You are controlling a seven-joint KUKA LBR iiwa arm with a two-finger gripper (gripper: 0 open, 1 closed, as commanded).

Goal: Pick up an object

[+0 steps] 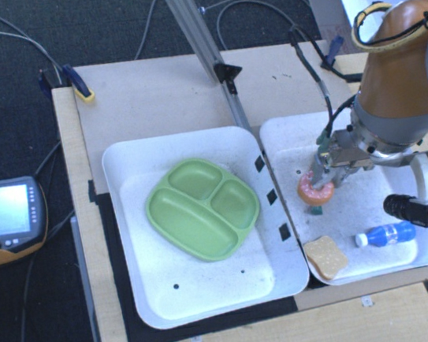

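Note:
A pink ring-shaped toy with an orange underside [313,191] lies in the right bin [296,134], near its left wall. My gripper [325,176] is down at the ring's upper right edge and touches or overlaps it. The gripper's body hides its tip, so whether the ring is held cannot be seen. A tan bread slice [326,257] lies at the bin's front left corner. A small clear bottle with a blue label [387,235] lies on its side along the front wall.
The left bin [149,295] holds a green divided plate [202,208] in its middle. A slanted metal pole [200,25] comes down to the ridge between the bins. A handheld screen unit [4,217] sits off the bench at far left.

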